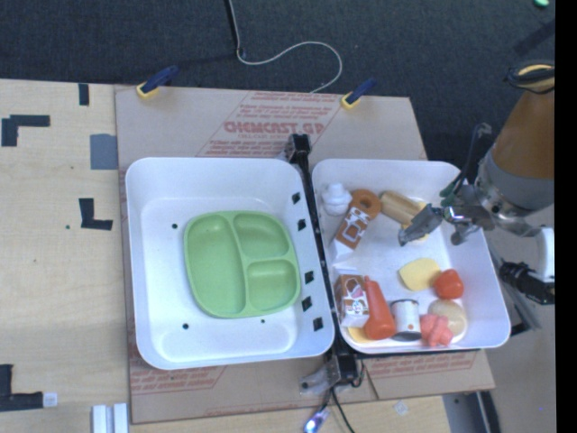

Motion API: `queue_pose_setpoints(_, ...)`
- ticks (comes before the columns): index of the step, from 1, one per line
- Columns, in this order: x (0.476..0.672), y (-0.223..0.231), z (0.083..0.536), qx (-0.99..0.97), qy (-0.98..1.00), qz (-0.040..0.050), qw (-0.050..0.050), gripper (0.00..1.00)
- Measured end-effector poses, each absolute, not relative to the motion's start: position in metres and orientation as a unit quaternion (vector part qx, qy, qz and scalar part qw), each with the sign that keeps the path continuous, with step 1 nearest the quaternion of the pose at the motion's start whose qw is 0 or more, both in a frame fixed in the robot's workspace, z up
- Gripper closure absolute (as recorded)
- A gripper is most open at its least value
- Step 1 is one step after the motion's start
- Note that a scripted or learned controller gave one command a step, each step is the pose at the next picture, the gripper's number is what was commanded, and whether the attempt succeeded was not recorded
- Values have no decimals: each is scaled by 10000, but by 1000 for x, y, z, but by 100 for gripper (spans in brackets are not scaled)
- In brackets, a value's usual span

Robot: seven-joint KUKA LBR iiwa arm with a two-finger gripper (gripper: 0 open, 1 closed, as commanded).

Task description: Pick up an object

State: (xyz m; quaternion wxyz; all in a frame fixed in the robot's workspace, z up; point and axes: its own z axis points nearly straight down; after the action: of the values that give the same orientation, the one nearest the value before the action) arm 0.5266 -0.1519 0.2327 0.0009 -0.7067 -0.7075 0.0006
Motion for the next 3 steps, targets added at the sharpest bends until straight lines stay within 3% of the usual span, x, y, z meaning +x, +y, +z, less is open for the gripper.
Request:
queue_pose_setpoints(1, 487, -96, 294, -7050, -7092, -11, -1, 0)
queue_pose_setpoints(2, 483, 65, 311, -7006, -7135, -11, 12, 0)
queue_pose_setpoints(3, 483, 57, 320, -7054, -7088, 13, 14, 100)
